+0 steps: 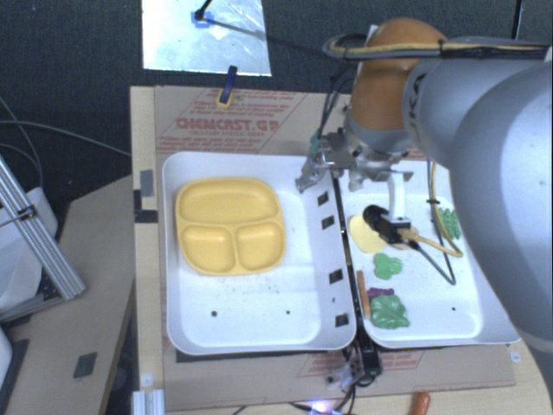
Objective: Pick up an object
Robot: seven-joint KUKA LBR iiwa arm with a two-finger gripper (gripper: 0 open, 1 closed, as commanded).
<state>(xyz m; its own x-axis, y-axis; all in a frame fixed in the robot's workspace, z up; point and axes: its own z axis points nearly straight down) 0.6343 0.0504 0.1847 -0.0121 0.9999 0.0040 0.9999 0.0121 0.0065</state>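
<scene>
Yellow flat round plastic disc (363, 234) lies just near and right of my gripper (321, 169); whether that gripper is closed, I can't tell.

Two shallow white bins sit side by side on a cardboard sheet (229, 124) with red lettering: left bin (259, 340), right bin (432, 305), rims touching. Small black tabs (328, 223) line the shared rim. Cardboard lies on the pale table (95, 266). At 12 o'clock from the left bin: blue-and-yellow clip (227, 87), then a shiny foil square (203, 24). At 9 o'clock: tilted aluminium rail (39, 240).
</scene>
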